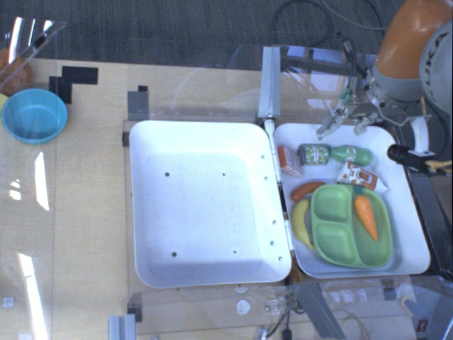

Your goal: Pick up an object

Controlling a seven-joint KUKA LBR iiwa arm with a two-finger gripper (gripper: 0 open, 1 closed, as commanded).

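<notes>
Banana (301,224) lies half hidden under green tray (340,243)

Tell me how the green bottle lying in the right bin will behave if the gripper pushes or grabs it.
The green bottle lies on its side, so it would probably roll when nudged. Its rounded body may slip between two fingers. It looks like a light toy, likely easy to lift.

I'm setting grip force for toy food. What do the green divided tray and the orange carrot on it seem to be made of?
The green divided tray looks like moulded plastic with a smooth, slightly matte finish: even colour, rounded compartment walls. The orange carrot also looks like plastic, probably hard: uniform colour, soft sheen, a green tip. Rubber cannot be ruled out for either.
</notes>
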